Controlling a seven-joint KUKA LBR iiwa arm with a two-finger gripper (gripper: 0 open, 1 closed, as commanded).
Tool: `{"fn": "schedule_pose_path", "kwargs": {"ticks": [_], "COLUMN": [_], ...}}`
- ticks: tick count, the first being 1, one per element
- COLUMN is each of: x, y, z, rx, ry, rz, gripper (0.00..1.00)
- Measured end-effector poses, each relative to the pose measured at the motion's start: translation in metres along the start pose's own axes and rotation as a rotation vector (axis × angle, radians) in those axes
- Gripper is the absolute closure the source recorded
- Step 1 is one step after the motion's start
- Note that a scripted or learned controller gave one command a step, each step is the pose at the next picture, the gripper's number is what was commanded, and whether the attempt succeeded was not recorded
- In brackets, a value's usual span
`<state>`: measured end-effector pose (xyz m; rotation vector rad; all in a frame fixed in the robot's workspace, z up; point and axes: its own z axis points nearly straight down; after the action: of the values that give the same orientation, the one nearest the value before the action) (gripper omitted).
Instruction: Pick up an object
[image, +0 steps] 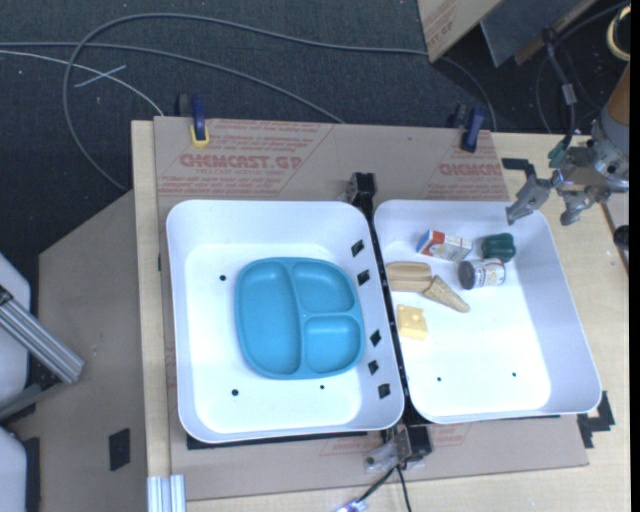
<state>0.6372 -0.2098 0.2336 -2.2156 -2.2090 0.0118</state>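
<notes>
My gripper (548, 205) hangs open above the far right corner of the right bin (530, 380), with nothing between its fingers. In that bin's far half lie a small red and white box (443, 243), a dark green piece (497, 246), a small jar with a dark cap (481, 274), a tan bread-like piece (408, 275), a cone-shaped piece (444, 293) and a yellow cheese-like block (412, 322). The green piece is the nearest to my gripper, lower and to the left of it.
The left bin (200, 390) holds a blue divided plate (299, 317). A black divider with clips (375, 300) runs between the bins. Clamps (199, 118) sit at the bench's far edge, and cables lie on the floor beyond.
</notes>
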Motion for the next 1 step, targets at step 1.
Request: {"fn": "schedule_pose_path", "kwargs": {"ticks": [1], "x": [0.0008], "y": [0.0027], "z": [-0.0090], "rx": [-0.014], "ry": [-0.003], "rz": [-0.004], "gripper": [0.00]}}
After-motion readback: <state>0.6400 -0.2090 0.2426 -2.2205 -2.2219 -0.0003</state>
